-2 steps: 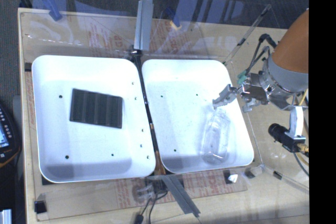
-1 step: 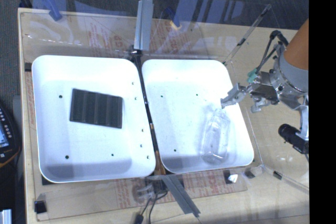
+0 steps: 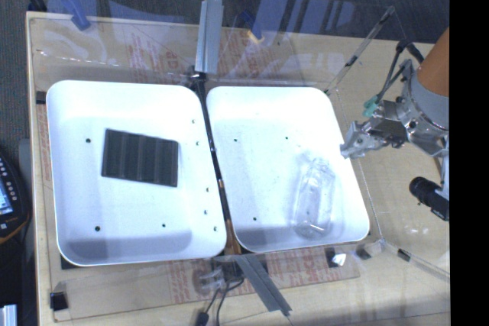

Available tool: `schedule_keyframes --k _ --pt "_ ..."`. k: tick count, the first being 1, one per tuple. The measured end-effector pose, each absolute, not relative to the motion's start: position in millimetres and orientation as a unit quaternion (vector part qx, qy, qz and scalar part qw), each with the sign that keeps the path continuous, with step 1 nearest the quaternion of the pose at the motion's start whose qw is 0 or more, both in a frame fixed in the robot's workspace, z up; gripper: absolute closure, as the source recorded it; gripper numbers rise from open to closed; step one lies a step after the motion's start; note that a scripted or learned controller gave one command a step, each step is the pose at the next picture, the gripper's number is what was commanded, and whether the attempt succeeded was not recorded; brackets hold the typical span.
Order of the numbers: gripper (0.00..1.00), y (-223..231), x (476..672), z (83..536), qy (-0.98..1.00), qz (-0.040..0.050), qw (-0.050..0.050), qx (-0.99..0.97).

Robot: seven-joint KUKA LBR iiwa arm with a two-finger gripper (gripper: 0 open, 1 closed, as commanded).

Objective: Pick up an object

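One object: we see a clear bottle (image 3: 313,196) lying in the right bin (image 3: 260,111), toward its near right corner.
Left bin (image 3: 69,111): we see a dark ribbed pad (image 3: 140,157) lying flat near its middle.
End effector (image 3: 357,140): we see it over the surface (image 3: 397,217) just outside the right bin's right rim, apart from the bottle; we cannot tell how it is set.
Arm (image 3: 428,99): we see it reach in from the right.
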State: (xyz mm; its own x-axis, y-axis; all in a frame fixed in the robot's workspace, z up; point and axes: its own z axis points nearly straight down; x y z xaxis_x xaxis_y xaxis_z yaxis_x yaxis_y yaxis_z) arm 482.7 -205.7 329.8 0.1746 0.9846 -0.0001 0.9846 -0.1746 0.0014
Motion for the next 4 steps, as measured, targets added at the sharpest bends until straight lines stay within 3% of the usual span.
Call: schedule_keyframes --k 1,2,3,4 --pt "1.00 -195 580.0 350 0.715 0.0001 0.000 0.700" --pt "1.00 -90 637.4 355 0.644 -0.0005 0.000 0.765" --pt "1.00 -60 656.8 434 0.504 0.0002 0.001 0.864" --pt "1.00 -151 656.7 440 0.520 0.0001 0.000 0.854"
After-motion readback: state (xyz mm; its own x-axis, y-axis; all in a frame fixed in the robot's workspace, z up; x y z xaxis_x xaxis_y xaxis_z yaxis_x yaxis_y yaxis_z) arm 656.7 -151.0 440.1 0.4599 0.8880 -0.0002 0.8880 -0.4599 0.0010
